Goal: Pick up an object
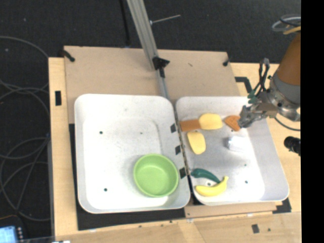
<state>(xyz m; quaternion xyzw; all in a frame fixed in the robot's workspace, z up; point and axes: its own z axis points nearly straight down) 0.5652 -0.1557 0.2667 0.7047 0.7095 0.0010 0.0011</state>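
My gripper hangs over the upper right part of the right bin, reaching in from the right. A small orange piece lies just left of the gripper's tip, touching or nearly touching it. Further left lie a yellow lump and an orange-brown block. Below them sits a second yellow lump. A small pale grey object rests below the gripper. A yellow banana and a dark green piece lie at the bin's front left.
The left bin holds a green bowl near its front right corner. A slanted metal pole rises behind the bins. Bare bin floor lies to the right of the banana.
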